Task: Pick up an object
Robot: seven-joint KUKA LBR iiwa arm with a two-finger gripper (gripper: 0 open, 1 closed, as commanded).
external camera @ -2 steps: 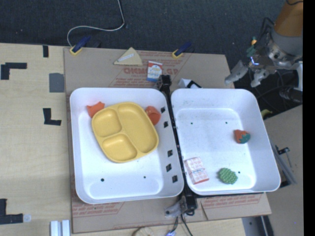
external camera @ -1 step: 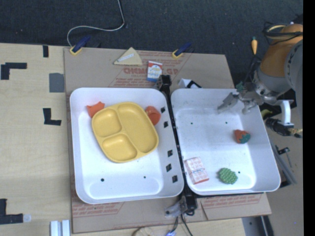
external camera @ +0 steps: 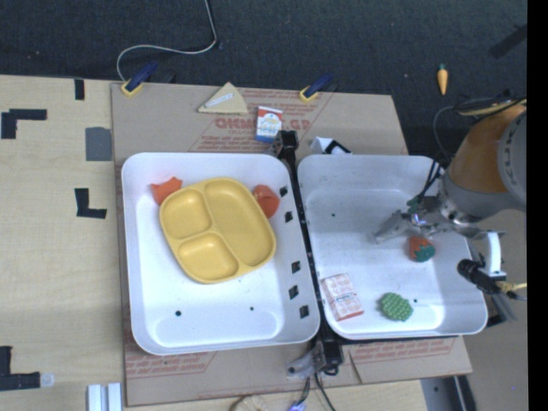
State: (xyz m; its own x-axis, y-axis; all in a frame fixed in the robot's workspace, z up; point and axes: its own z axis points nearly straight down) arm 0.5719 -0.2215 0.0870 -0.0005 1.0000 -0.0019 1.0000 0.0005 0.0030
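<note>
On a cardboard-topped bench, two white bins: your arm reaches into the right bin (external camera: 342, 178), gripper (external camera: 396, 226) low over its floor (finger spread unreadable). The small red-orange object (external camera: 419, 249) lies just right and nearer.

Fixed above the table (external camera: 51, 229), looking down at a slant on both white bins. Left bin (external camera: 141, 298) and right bin (external camera: 360, 178) side by side across the middle of the frame, seen whole. Far enough back to take in the cardboard sheet (external camera: 360, 118) beneath them and dark floor (external camera: 342, 24) at the far side. Arm (external camera: 492, 165) entering from the right.
</note>
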